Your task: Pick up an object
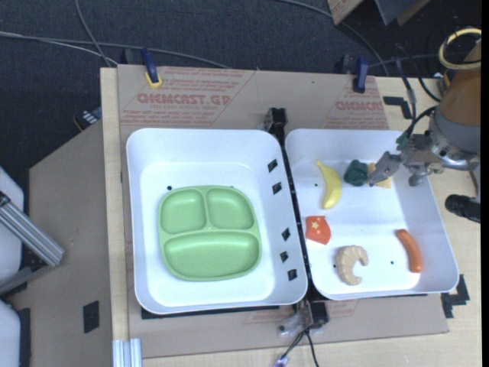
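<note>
The right bin (435, 228) holds a yellow banana (329, 184), a dark green piece (356, 173), a red piece with a yellow mark (318, 229), a tan croissant (351, 264) and an orange sausage (410, 250). My gripper (399, 173) hangs over the bin's back right part, just right of the dark green piece. It is open, with nothing between its fingers. A small yellow thing (385, 181) peeks out under the left finger (380, 171).
The left bin (145, 167) carries a green divided plate (209, 231). A black divider with clips (286, 205) runs between the bins. Cables and a yellow ring (461, 50) lie off the bench at the back right.
</note>
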`<state>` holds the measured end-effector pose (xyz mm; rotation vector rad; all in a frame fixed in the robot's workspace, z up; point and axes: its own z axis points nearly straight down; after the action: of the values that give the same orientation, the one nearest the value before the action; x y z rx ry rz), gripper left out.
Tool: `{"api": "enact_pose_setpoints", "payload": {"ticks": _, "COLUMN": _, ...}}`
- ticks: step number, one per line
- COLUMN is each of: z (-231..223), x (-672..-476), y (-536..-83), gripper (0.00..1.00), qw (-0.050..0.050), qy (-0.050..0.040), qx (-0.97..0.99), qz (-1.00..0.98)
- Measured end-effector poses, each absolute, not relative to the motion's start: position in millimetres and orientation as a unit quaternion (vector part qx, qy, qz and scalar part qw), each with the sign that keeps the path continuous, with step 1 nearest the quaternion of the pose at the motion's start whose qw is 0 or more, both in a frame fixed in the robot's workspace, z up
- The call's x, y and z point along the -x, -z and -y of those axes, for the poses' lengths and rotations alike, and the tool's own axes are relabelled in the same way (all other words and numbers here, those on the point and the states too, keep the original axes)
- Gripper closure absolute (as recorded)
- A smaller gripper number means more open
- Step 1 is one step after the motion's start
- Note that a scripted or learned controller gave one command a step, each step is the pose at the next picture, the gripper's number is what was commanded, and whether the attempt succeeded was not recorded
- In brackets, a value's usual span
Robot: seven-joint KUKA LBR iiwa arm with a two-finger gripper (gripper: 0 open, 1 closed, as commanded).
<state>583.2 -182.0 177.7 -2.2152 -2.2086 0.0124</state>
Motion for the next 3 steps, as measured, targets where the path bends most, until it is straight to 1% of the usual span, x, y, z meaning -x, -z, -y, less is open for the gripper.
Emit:
{"api": "enact_pose_setpoints", "payload": {"ticks": 1, "z": 182, "x": -586.7, "y": -186, "gripper": 0.00, "qw": 0.001, "qy": 0.0000, "qx": 0.707, "qz": 0.707}}
{"api": "enact_pose_setpoints", "payload": {"ticks": 2, "z": 179, "x": -576.9, "y": -128, "gripper": 0.00, "qw": 0.004, "qy": -0.0014, "qx": 0.707, "qz": 0.707}}
{"api": "enact_pose_setpoints", "payload": {"ticks": 3, "z": 178, "x": -576.1, "y": -82, "gripper": 0.00, "qw": 0.003, "qy": -0.0012, "qx": 0.707, "qz": 0.707}}
